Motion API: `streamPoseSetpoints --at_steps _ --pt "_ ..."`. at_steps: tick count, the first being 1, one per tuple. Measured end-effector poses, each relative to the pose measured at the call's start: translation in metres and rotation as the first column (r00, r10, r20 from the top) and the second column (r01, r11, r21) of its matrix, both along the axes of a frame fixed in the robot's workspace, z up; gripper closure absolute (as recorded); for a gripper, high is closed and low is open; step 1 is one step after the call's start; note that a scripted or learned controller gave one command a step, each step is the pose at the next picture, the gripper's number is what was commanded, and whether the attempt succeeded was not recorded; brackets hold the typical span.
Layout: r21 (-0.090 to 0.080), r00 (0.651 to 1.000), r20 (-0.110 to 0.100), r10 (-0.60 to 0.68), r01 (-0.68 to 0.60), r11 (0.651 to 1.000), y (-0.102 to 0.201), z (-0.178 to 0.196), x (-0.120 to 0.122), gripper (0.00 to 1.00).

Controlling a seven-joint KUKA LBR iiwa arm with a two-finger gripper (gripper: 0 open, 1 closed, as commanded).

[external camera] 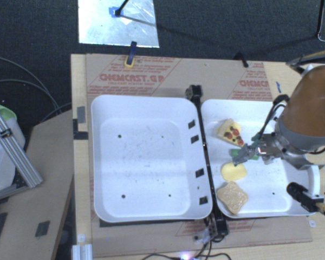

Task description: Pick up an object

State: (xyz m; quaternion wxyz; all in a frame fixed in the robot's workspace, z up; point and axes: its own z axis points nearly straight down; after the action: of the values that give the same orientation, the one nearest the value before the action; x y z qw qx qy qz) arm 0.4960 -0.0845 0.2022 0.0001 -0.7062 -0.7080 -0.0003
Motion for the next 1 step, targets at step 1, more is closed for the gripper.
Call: streamPoseSetpoints --at_steps 1 --pt "-0.002 1.0 0.003 -0.002 0.002 1.0 -0.0455 -0.0555 0.0504 0.0"
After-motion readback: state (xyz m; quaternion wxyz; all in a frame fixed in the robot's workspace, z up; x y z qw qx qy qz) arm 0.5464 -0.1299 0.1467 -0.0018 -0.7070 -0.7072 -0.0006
